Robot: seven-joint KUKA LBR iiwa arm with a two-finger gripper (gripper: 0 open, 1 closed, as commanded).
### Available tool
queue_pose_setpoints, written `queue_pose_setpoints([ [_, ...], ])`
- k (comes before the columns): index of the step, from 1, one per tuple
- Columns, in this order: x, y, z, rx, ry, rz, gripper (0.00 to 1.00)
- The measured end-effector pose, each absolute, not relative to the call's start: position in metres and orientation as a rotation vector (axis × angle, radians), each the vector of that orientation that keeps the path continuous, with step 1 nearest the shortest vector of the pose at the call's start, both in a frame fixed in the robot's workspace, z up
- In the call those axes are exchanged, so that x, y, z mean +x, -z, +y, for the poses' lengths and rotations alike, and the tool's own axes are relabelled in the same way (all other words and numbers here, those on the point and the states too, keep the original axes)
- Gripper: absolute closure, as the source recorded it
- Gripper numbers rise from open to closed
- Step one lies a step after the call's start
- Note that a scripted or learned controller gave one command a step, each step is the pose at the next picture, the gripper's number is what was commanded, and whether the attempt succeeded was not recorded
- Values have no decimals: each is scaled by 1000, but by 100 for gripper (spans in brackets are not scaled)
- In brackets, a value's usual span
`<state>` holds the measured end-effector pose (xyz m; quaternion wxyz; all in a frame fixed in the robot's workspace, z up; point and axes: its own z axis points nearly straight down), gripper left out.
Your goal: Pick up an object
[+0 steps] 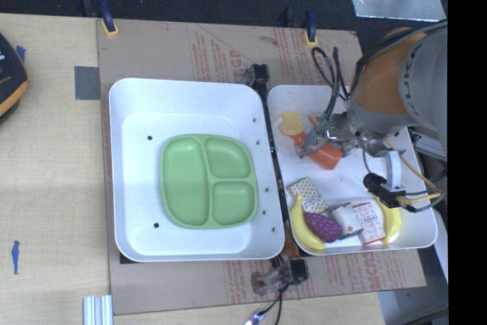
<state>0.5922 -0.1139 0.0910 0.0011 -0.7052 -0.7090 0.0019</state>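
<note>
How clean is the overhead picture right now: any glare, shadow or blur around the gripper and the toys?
Camera view: lighting is even; the left bin has a soft shadow along its upper inner wall and mild brightness, no harsh glare. The green divided plate reads sharp. The gripper over the orange toy looks soft and cluttered, so its fingers are hard to read. The right bin's toys are small, slightly fuzzy.

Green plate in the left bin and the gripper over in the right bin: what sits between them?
In the camera view, between the green plate and the gripper lie bare white bin floor, the two bins' adjoining walls, and a yellow toy just left of the gripper.
</note>
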Motion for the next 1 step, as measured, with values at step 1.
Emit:
queue_pose_setpoints([
  [1, 593, -102, -115, -2212, -7, -2229, 100],
])
